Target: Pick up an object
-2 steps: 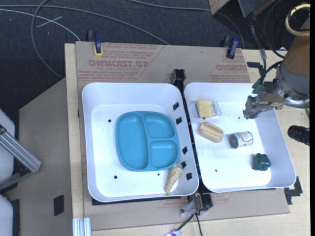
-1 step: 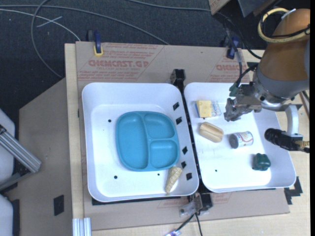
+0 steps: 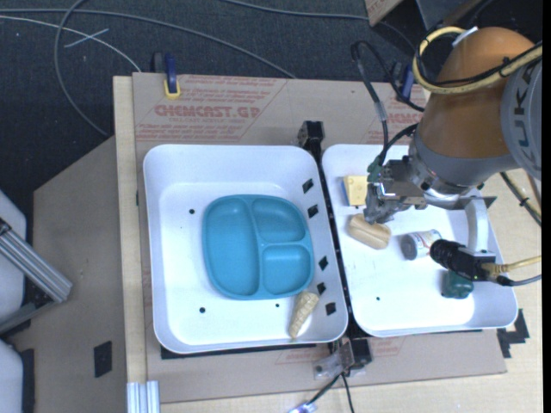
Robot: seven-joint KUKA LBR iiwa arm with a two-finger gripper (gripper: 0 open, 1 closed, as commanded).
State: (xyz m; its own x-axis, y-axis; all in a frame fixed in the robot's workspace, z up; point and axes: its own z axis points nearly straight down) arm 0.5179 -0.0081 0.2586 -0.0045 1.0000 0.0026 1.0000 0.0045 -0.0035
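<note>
My gripper (image 3: pixel 380 208) hangs over the left part of the right bin (image 3: pixel 405 317), straight above a tan bread-like piece (image 3: pixel 368 232) lying on the bin floor. Whether it touches that piece is unclear. A yellow block (image 3: pixel 354 189) lies just behind and left of the gripper. A small grey-white cylinder (image 3: pixel 417 245) rests to the right of the tan piece. A teal object (image 3: pixel 457 286) sits near the bin's right side, partly under the wrist hardware.
The left bin (image 3: pixel 164 231) holds a blue divided plate (image 3: pixel 257 245) and a cream corn-shaped piece (image 3: pixel 302 313) near its front right corner. A ridge with black clips (image 3: pixel 325 231) separates the bins. Cables trail across the dark floor behind the bench.
</note>
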